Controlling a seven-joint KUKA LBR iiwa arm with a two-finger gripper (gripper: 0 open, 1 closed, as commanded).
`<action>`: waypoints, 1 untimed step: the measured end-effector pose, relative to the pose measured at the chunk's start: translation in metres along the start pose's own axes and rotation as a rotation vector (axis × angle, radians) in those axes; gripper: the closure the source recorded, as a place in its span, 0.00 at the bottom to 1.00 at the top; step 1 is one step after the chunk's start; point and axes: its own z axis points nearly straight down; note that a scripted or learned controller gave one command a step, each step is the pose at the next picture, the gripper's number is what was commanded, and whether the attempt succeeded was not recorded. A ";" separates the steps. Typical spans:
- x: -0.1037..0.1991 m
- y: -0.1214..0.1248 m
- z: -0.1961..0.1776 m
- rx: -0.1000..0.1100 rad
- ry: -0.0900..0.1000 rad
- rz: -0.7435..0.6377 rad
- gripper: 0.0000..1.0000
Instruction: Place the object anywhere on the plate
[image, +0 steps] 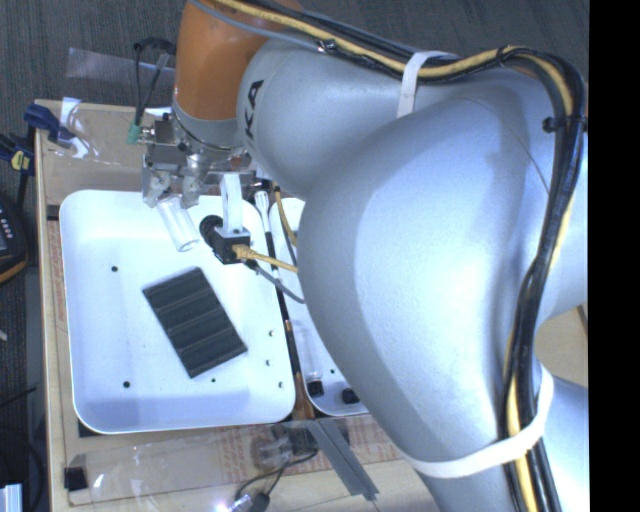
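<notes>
Dark grey ribbed rectangular slab (195, 321) lies flat and tilted in the middle of the left shallow white bin (100, 400), lower left of the frame, touching nothing else. Up above it, near the bin's top edge, hangs the end effector (205, 222), its pale translucent fingers (184, 228) pointing down, well apart from the slab and clamped on nothing; whether they stand apart or together, I cannot tell. Filling the right side, the big grey arm (430, 260) with its orange band (210, 60) covers most of the right white bin (325, 395).
</notes>
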 end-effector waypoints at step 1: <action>-0.027 -0.001 0.126 0.008 -0.002 0.091 1.00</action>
